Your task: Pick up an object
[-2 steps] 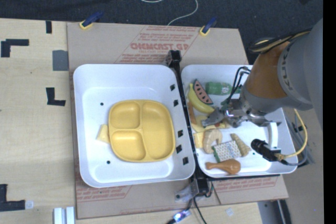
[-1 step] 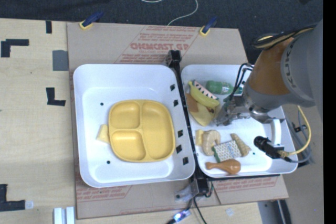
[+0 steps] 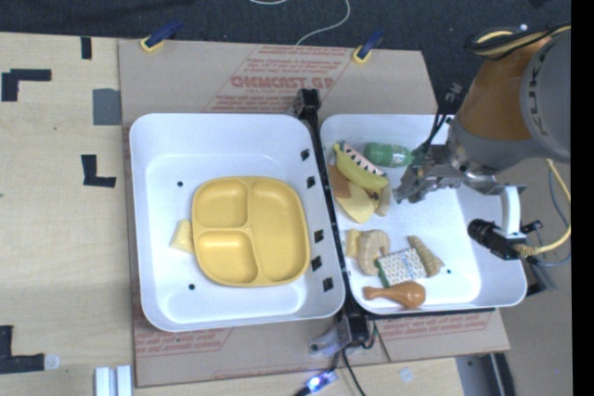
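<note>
Gripper (image 3: 413,184) dark, blurred, grip state unreadable | grey orange-banded arm (image 3: 506,111) enters from 3 o'clock, over right white bin (image 3: 464,227) | green plastic bottle (image 3: 385,154) at gripper's 10 o'clock

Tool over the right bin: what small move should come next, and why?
Probably a short drop toward the green bottle. The tool hovers in the right bin beside the bottle and the banana, with nothing visibly between its fingers.

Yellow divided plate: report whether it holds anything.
Empty. All three compartments of the yellow divided plate show bare yellow; it lies flat in the left bin.
</note>
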Available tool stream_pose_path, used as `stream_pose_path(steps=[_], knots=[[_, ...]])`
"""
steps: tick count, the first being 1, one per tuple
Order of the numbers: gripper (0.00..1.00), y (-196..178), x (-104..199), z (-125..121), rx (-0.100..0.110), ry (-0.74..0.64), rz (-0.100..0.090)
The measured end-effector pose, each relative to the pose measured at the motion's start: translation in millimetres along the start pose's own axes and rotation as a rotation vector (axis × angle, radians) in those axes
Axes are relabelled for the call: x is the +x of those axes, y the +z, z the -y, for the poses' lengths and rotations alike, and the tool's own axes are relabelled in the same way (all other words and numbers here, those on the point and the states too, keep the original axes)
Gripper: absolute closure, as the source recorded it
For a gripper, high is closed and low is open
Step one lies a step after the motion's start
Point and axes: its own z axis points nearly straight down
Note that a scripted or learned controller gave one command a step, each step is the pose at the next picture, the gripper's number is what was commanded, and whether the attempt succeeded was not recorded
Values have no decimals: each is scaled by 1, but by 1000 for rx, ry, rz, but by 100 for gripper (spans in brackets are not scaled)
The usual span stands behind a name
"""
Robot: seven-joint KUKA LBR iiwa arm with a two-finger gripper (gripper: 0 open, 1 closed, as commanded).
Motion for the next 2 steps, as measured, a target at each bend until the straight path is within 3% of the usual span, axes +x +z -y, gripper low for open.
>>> stream_pose_path(steps=[1,2], knots=[[100,-61,-6,-3,-1,0,1],[100,-60,-6,-3,5,0,-1]])
